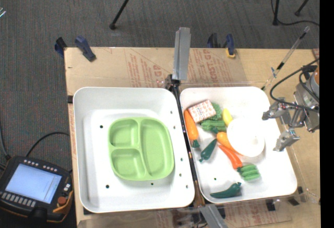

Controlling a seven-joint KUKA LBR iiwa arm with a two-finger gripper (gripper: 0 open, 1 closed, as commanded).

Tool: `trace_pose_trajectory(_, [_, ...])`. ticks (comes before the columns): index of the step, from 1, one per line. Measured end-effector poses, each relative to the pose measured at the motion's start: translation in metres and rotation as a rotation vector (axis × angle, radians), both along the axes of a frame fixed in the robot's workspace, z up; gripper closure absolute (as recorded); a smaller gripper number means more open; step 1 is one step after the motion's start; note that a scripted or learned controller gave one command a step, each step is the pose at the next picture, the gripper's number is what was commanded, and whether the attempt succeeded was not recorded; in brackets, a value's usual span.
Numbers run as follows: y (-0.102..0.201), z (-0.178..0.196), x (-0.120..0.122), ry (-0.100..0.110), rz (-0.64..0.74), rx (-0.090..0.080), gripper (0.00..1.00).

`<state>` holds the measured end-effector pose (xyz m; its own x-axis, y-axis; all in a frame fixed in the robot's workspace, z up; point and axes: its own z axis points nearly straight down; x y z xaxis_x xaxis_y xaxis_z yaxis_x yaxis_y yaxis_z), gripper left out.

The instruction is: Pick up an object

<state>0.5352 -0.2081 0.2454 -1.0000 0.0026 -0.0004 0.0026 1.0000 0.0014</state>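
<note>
White right bin (271, 180) holds toy vegetables; nearest, a white plate (246, 137) at its centre. Gripper (284, 128), at the bin's 3 o'clock rim, spread and holding nothing: no pick yet made

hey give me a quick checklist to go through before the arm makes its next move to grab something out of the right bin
1. Pincer carries nothing yet: ok, nothing shows between its fingers.
2. Pincer is over the right bin: ok, it sits at the bin's right edge.
3. A target lies near: ok, the white plate is closest, to the pincer's left.
4. Target is free of clutter: not ok, the orange carrot touches or tucks under the plate, and the green pieces crowd its left side.
5. An easier pick exists: ok, the dark green pepper lies apart near the front wall.
6. Pincer opening wide enough for the plate: cannot tell.
</note>
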Motion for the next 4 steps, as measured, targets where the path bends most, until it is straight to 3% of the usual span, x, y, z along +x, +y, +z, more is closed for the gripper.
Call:
trace_pose_trajectory(1, [0.012,-0.134,0.027,-0.020,0.039,-0.007,0.00])
trace_pose_trajectory(2, [0.062,-0.143,0.030,-0.031,0.020,-0.010,0.00])
trace_pose_trajectory(3, [0.120,-0.153,0.012,-0.014,0.035,-0.002,0.00])
trace_pose_trajectory(4, [0.126,-0.155,-0.019,-0.008,-0.109,0.000,0.00])
